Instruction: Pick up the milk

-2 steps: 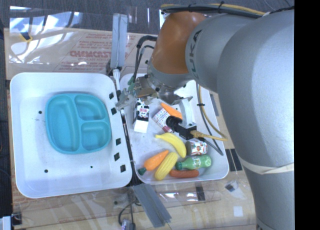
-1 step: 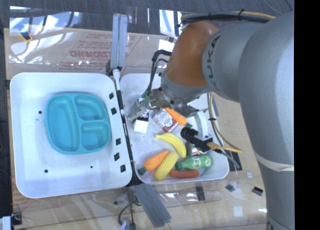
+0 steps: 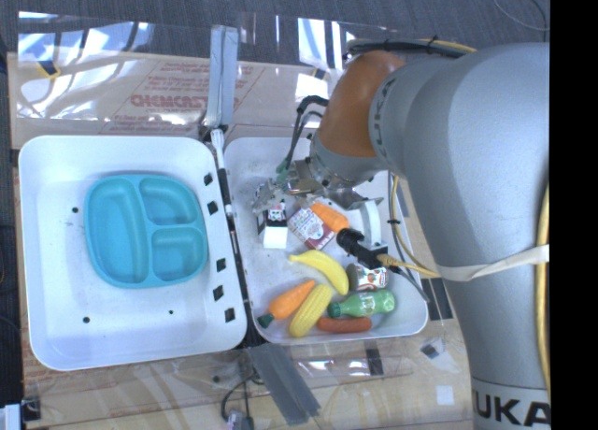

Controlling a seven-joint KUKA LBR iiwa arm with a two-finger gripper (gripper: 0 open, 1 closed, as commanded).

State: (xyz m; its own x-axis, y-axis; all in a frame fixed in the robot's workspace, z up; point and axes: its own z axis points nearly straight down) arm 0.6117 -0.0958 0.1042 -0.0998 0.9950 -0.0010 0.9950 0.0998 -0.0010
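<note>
The gripper point(image 3: 274, 202) is reaching into the right bin point(image 3: 245, 260); whether its fingers are spread cannot be told. The milk carton point(image 3: 308, 224) is lying just right of it, ungrasped, so lifting is still pending.

Smooth glossy white plastic bins point(image 3: 56, 325)

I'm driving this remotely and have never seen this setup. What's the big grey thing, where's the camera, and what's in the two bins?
The big grey shape is the robot arm, reaching in from the right. One fixed camera looks down on the bench at a slant. Its gripper is low in the right bin, over a small white carton; I cannot tell if it holds anything. That bin also has a banana, corn, carrot, green bottle and a small can. The left bin holds a blue divided plate.
</note>
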